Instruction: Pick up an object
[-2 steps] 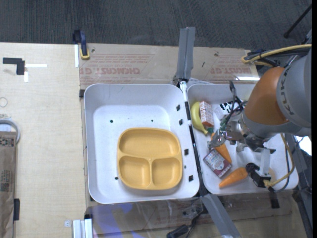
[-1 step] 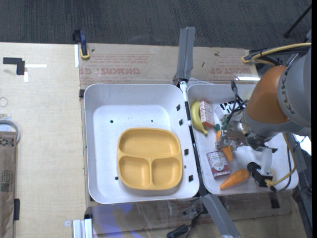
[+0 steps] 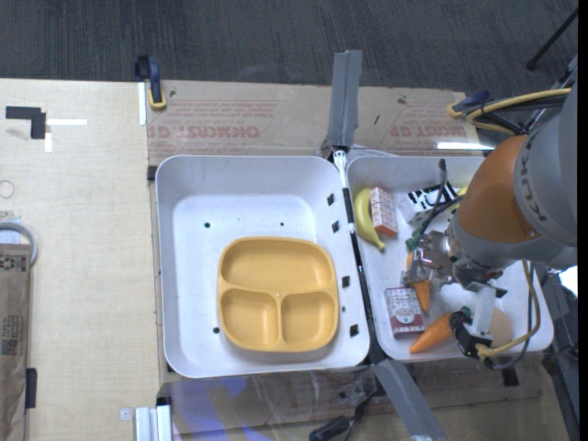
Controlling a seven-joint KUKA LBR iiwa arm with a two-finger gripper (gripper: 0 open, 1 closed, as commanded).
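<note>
From the camera view above the tabletop, I reach in from the right and hang low over the right bin [image 3: 542,333]; my end effector [image 3: 424,266] sits down among the clutter there, and my own wrist hides its tips, so I cannot tell whether it is spread or pressed together. Around it lie the candidates for picking: a banana [image 3: 367,217] along the bin's left wall, a small red and white carton [image 3: 383,211] touching it, a second red carton [image 3: 403,310] lying flat nearer the front, and an orange carrot [image 3: 432,334] just beside that; another orange piece [image 3: 421,292] stands close under my end effector, perhaps a second carrot, though it is too small to be sure. The left bin [image 3: 184,246] holds a yellow divided tray [image 3: 277,294], resting flat and well apart from me. As I judge it, nothing is lifted yet; every object seems to rest in the bin, so the grasp and the raising are left to do.
</note>
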